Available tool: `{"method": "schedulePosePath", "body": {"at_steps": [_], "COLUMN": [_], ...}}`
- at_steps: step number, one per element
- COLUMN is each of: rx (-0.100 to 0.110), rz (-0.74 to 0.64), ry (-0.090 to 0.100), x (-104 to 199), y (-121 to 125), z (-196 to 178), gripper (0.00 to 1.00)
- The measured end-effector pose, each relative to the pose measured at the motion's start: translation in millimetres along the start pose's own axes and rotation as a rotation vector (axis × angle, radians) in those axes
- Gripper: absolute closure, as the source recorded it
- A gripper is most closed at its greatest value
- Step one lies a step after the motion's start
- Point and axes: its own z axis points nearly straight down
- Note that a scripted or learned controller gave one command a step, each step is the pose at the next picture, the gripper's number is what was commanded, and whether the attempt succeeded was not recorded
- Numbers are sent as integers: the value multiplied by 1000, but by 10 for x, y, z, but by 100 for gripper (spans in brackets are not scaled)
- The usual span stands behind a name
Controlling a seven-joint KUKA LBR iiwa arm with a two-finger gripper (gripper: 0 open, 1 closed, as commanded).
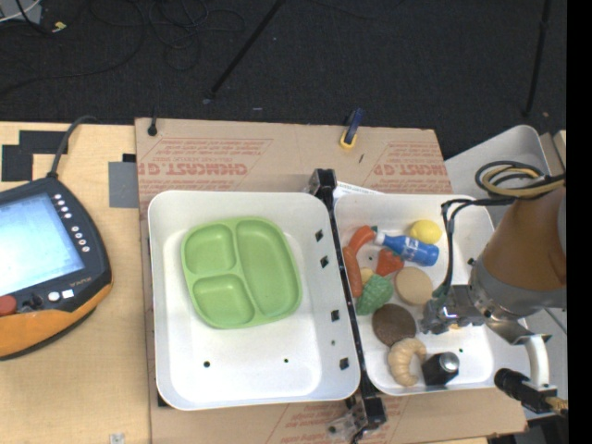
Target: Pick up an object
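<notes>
Hovering over the right bin (481, 363), we are finding the gripper (442, 320) just beside the brown disc (394, 323), to its left; grip state indiscernible.

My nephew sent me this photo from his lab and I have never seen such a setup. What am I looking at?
This is one photo from a camera fixed above a bench, looking down at a slant. On the bench sit two shallow white bins side by side. The left bin holds a green tray with three compartments. The right bin holds a heap of small toys: a yellow ball, a blue bottle, a green piece, a brown disc and a croissant, among others. The grey and orange bulk at the right is a robot arm. Its gripper hangs low over the right bin, next to the brown disc. I see nothing held in it. The screen device at far left looks like the arm's hand controller.
</notes>
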Motion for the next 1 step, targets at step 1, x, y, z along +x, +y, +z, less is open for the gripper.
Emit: {"method": "schedulePosePath", "body": {"at_steps": [1], "rx": [-2], "rz": [-1], "ry": [0], "x": [94], "y": [26], "z": [-496], "gripper": [100]}}
